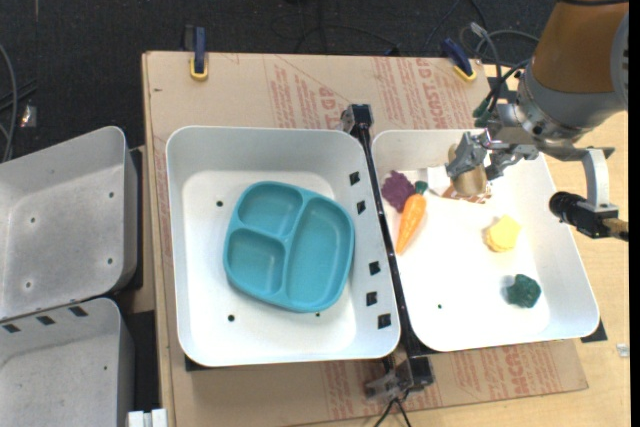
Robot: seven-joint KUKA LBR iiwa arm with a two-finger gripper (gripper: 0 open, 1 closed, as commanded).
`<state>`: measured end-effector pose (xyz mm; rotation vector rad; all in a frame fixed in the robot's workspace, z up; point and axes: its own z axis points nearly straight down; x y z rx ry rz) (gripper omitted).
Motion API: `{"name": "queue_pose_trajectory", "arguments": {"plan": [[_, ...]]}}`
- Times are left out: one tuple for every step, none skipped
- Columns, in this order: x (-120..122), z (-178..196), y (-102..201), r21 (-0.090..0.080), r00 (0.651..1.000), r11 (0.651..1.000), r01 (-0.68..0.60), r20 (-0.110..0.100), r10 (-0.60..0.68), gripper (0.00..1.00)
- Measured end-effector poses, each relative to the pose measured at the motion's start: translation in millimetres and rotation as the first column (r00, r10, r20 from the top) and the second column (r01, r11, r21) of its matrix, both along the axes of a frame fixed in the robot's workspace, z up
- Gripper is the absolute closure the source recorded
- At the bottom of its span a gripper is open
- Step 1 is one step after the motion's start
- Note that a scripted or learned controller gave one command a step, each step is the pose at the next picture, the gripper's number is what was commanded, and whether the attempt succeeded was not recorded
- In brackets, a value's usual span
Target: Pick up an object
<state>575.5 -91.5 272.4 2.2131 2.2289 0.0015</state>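
We see a tan object at the back of the right bin, directly beneath the pincer; whether the pincer is spread or pressed together, we cannot tell. Just left of it lie a purple toy and an orange carrot; a yellow piece and a dark green piece sit nearer the front. In the left bin we find a teal divided plate. Both bins rest on the bench.

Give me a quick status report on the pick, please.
End effector low at right bin back edge. Carrot, purple piece, yellow piece, green piece lying loose.
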Motion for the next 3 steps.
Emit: {"name": "queue_pose_trajectory", "arguments": {"plan": [[16.1, -3.5, 52.2, 0.0, 1.0, 1.0, -0.001, 0.0, 0.001, 1.0], [10.3, -7.9, 105.1, 0.001, 1.0, 1.0, 0.0, -0.003, 0.0, 1.0], [25.2, -21.7, 155.9, 0.0, 1.0, 1.0, -0.001, -0.001, 0.001, 1.0]]}}
